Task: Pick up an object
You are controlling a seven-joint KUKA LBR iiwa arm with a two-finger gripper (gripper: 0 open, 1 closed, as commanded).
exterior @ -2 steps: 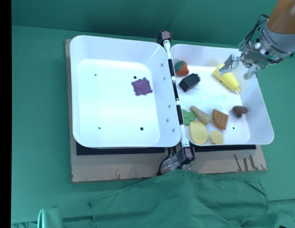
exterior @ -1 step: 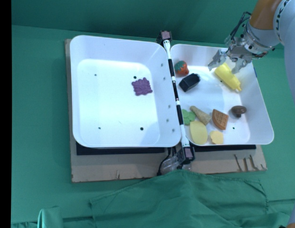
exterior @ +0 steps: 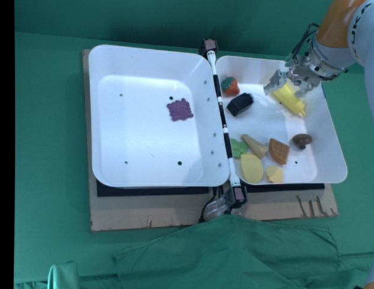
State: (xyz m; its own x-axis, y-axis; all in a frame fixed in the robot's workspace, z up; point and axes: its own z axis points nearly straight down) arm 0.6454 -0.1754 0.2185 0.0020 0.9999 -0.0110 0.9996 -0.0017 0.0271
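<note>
Gripper hovering over right bin, fingers clamping a yellow toy, purple waffle piece lying in left bin.

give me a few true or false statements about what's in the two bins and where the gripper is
1. The purple waffle-shaped piece lies in the left bin. True.
2. The gripper is over the left bin. False: it is over the right bin, at the yellow object.
3. The black block sits beside the strawberry. True.
4. The brown mushroom lies in the left bin. False: it is in the right bin.
5. The left bin holds more items than the right. False: the right holds many, the left only one.
</note>
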